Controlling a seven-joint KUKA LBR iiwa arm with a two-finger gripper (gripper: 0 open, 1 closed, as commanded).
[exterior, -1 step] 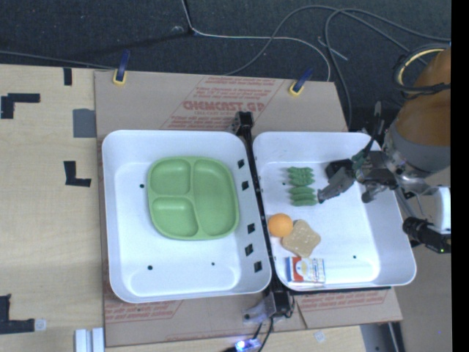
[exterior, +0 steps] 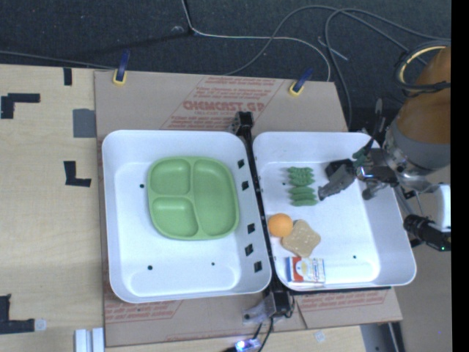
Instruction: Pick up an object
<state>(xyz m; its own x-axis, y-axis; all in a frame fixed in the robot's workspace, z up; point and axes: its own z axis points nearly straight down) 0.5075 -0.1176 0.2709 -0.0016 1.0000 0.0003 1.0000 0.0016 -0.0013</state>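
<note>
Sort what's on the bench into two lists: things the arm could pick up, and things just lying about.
Candidates for picking, all in the right bin:
- green ridged piece, nearest the claw
- orange ball
- tan bread-like piece, touching the ball
- small printed box

Lying about:
- green divided plate in the left bin
- cardboard sheet
- cables

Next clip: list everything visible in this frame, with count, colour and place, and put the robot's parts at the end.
bins: two, white, side by side on the bench
divided plate: one, green, three compartments, in the left bin
green item: one, ridged, upper middle of the right bin
orange ball: one, orange, right bin near the divider
tan piece: one, beige, touching the ball's lower right
small box: one, white with red and blue, right bin's front edge
clamps: two, yellow and blue, cardboard's back edge
gripper: one, dark, over the right bin beside the green item
arm: one, grey and orange, from the right
</note>
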